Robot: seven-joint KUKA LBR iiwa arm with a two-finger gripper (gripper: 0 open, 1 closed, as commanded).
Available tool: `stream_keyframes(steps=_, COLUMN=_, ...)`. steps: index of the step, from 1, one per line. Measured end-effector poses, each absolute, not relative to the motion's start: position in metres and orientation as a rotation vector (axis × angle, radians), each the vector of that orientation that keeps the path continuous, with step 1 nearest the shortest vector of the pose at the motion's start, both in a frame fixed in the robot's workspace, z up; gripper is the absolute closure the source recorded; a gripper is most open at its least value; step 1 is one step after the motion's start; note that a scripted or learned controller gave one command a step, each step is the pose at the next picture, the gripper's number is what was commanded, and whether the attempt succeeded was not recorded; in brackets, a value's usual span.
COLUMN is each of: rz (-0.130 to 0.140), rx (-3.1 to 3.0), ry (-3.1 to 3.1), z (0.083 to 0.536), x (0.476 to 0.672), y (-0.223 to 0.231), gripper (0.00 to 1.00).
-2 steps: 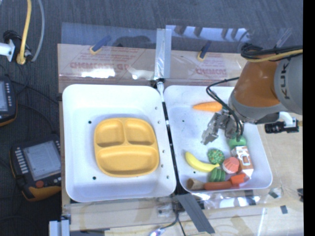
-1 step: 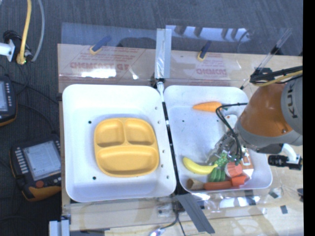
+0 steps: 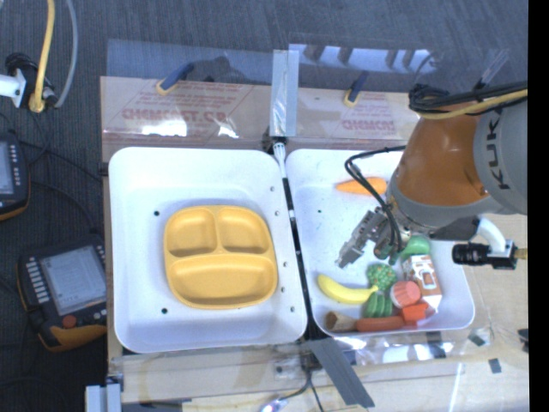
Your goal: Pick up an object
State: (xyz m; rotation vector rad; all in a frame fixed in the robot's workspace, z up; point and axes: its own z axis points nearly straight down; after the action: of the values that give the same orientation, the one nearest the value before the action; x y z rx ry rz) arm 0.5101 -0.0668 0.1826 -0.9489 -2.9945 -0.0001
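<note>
My gripper (image 3: 362, 244) hangs over the middle of the right bin (image 3: 319, 221), its fingers pointing down-left with nothing seen between them. Just below it lies a yellow banana (image 3: 342, 289). To its right sit a green broccoli piece (image 3: 381, 275), a green item (image 3: 418, 247), a white and red box (image 3: 425, 273), a red tomato-like piece (image 3: 406, 293) and a brown sausage-like piece (image 3: 377, 323). An orange carrot (image 3: 361, 187) lies at the back of the bin, partly behind the arm.
The left bin (image 3: 137, 230) holds a yellow divided plate (image 3: 221, 256). A raised divider (image 3: 289, 221) separates the two bins. The orange band of the arm (image 3: 442, 170) covers the right bin's back right corner. A pendant (image 3: 64, 290) lies left of the bench.
</note>
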Motion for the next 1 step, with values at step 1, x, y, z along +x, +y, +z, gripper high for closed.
stream_keyframes(steps=1, rz=0.001, rx=-0.39, ry=-3.115, z=0.1061, x=0.4962, y=-0.1187, gripper=1.0)
